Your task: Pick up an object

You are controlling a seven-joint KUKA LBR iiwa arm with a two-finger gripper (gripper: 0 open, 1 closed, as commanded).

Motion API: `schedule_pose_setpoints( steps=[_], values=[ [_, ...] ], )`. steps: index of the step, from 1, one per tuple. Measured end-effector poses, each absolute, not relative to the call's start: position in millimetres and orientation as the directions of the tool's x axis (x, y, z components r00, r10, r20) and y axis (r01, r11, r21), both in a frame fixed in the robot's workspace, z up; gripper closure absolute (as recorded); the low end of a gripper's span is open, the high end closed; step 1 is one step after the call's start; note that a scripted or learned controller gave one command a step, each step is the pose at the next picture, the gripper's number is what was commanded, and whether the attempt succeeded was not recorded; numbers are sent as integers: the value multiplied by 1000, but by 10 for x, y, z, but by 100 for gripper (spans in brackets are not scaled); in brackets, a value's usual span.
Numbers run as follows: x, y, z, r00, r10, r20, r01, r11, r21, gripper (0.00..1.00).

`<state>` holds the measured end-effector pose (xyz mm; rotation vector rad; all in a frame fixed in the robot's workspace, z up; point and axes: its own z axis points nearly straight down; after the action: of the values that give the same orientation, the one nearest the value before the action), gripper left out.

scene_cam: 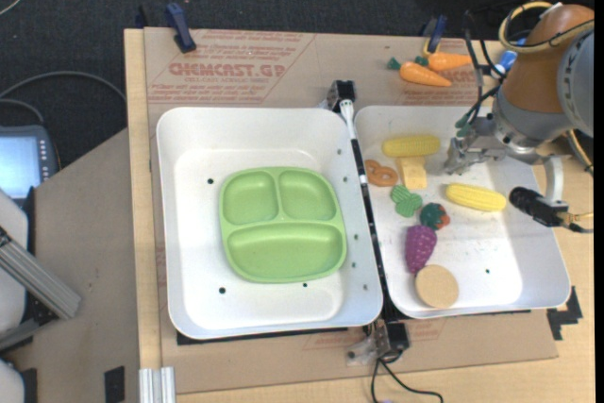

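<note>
A: The corn cob (476, 197) lies just below your tool (469, 149) in the right bin (538, 283), untouched. Nothing is lifted yet.

B: And the tool's grip?

A: You can't tell from here. Descent, grasp and lift all remain, by my judgement.

Two white bins (179, 231), one green divided plate (281, 224), about eight toy foods (421, 245), two carrots (427, 75)

Open floor along right bin (528, 293) front and right; toys crowded at left: grapes (420, 245), corn (475, 197), round cracker (437, 286).
</note>
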<state>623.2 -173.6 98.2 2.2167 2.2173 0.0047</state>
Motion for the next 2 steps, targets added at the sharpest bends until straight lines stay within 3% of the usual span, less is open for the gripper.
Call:
schedule_pose_setpoints(
  steps=[1,2],
  values=[
    [6228,-1736,973,0,1000,-2,1000,0,5,0],
    [5765,-1350,853,1,1000,2,1000,-1,-1,0]
  ],
)
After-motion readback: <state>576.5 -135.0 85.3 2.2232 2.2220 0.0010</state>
